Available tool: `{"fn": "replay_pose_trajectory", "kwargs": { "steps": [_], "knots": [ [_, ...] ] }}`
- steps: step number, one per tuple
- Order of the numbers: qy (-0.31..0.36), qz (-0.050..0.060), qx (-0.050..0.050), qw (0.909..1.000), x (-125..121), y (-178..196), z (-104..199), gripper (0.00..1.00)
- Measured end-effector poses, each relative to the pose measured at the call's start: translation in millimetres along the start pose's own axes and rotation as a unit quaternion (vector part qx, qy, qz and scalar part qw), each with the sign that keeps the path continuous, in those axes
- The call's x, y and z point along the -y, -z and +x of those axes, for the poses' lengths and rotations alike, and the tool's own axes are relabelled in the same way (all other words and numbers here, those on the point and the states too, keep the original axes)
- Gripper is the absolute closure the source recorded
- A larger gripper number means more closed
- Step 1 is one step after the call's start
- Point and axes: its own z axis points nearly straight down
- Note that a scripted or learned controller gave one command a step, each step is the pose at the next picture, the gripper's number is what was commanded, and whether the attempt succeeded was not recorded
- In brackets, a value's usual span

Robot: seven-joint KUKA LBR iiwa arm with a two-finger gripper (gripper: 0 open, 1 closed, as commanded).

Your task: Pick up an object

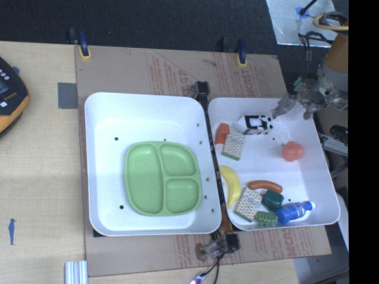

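The right bin holds several small objects: a black-and-white block, an orange piece, a patterned packet, a pink ball, a banana, a sausage, a second packet, dark green pieces and a blue bottle. My gripper hangs over the bin's far right corner, open, its fingers spread with nothing between them. It is right of the black-and-white block and above the pink ball.
The left bin carries a green divided plate. A yellow-and-black device lies at the bench's left edge. Clamps hold the cardboard at the back. Cables and clutter sit behind the arm.
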Motion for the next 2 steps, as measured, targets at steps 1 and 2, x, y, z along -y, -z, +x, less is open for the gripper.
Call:
{"fn": "replay_pose_trajectory", "kwargs": {
  "steps": [1, 2],
  "knots": [
    [0.0, 0.002, 0.0, 1.0, 54, 1, 27, 0.0],
    [0.0, 0.001, 0.0, 1.0, 95, 50, 0, 0.0]
  ]
}}
